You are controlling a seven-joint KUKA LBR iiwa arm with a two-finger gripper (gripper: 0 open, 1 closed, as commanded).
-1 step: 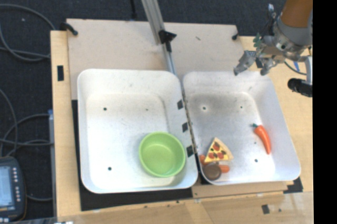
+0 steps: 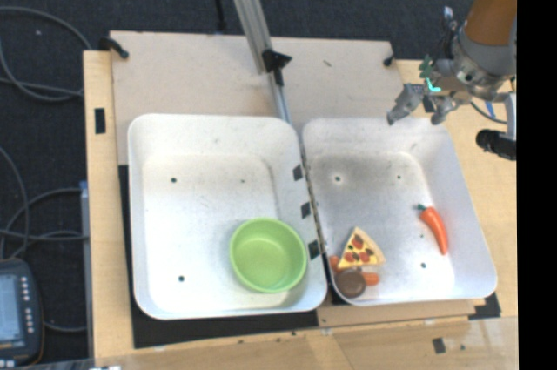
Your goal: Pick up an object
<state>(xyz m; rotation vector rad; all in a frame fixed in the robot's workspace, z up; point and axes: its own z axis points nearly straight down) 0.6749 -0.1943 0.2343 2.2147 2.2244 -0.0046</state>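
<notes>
Claw (image 2: 419, 109) open, holding nothing, above right bin's (image 2: 452, 159) far rim. Carrot (image 2: 434, 228) and pizza slice (image 2: 359, 249) lie inside.

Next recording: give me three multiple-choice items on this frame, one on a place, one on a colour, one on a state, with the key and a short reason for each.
1. Where is the green bowl?
A. near corner of the left bin
B. far corner of the right bin
C. on the bare bench

2. What colour is the carrot?
A. purple
B. orange
C. white

3. How do the claw's fingers stand?
A. shut on the carrot
B. shut on the pizza slice
C. open, with nothing between them

Key: 1 A, the bowl sits by the left bin's near right corner. 2 B, the carrot is orange with a green tip. 3 C, the claw hangs over the right bin's far edge, fingers spread, toys lying apart in the bin.
</notes>
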